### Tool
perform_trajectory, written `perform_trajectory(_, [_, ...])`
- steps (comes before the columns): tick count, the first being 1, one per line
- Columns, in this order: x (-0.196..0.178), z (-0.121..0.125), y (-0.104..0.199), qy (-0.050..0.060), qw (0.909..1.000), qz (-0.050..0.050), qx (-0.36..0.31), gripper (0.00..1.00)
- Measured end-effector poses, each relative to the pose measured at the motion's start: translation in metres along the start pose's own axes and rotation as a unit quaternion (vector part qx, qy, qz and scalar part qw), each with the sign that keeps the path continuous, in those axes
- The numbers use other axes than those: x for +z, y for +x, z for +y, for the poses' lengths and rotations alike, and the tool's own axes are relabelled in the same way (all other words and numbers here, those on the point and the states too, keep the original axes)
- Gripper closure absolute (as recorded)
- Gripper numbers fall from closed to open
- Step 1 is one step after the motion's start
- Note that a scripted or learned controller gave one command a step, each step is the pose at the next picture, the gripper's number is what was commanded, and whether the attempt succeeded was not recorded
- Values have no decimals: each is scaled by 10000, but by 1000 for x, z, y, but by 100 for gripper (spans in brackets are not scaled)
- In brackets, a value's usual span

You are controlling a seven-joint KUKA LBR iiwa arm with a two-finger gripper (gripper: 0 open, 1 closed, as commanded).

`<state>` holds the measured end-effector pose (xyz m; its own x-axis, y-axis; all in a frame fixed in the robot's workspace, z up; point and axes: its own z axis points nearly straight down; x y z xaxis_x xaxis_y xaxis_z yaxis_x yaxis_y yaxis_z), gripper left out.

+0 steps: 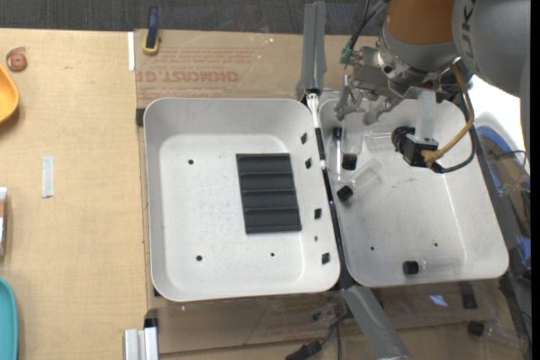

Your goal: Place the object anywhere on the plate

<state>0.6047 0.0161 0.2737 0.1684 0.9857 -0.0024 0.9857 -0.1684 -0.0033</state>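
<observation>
One plate [268,192] (black, ridged), two bins [169,206].

Gripper [348,149] low over right bin [456,253], near its left wall. Black ridged plate [268,192] lies in left bin [169,206]. Fingers possibly empty; unclear.

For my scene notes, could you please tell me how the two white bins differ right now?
The left bin holds a black ribbed plate lying flat near its middle; the right bin has none. The arm's gripper hangs over the right bin's upper left corner, while nothing reaches over the left bin. Both are shallow, white, rounded at the corners, and sit side by side.
</observation>
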Motion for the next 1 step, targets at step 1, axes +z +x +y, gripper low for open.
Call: perform_trajectory(1, [77,-37,26,-117,9886,8,-1504,100])
